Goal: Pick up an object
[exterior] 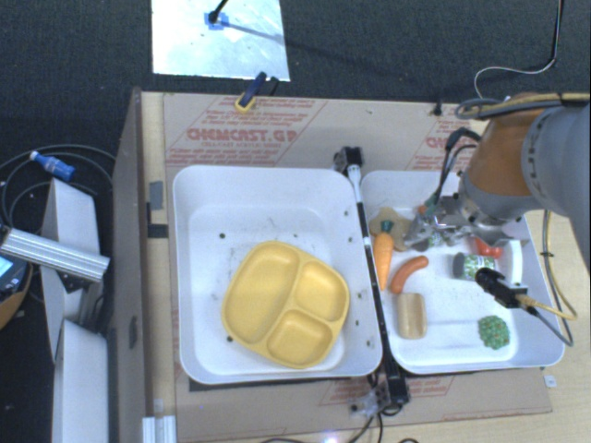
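Just beside gripper (423, 233), 1 carrot (382, 255), 1 sausage (409, 271) near

- A shiny silver sheet (222, 26) lies on the dark floor (74, 44).
- A yellow clip (247, 101) sits at the far edge of the cardboard (277, 123).
- A metal bar (55, 252) lies far left.

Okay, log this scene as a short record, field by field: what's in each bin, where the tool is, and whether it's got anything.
left bin: one yellow divided plate
right bin: carrot, orange sausage, tan bread-like piece, green broccoli-like piece, green-and-white can
tool: low over the far part of the right bin, next to the carrot and sausage
arm: reaches in from the right
object in tool: cannot tell
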{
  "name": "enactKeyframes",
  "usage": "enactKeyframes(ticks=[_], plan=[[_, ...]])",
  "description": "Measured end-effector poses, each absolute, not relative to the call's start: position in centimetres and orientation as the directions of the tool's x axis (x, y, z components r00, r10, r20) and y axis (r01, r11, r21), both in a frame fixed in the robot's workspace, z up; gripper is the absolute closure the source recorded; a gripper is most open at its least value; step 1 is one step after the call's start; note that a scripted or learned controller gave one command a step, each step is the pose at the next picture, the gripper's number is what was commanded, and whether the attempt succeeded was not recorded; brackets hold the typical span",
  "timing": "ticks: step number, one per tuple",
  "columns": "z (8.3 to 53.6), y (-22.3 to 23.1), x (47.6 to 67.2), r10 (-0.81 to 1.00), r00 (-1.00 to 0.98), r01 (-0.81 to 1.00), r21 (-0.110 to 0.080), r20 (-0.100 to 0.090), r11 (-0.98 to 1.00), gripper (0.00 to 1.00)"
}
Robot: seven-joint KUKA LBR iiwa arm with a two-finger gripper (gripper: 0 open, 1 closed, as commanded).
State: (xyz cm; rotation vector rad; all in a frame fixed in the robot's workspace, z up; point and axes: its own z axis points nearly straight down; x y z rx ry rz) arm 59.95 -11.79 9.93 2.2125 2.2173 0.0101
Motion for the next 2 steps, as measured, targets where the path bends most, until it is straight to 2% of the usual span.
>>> enactKeyframes(ticks=[1,2], plan=[[25.6,-2.3,56.6,1.000,-0.004,1.000,0.004,0.001,0.004,1.00],[26.4,-0.5,55.0,1.000,-0.005,1.000,0.001,0.001,0.005,1.00]])
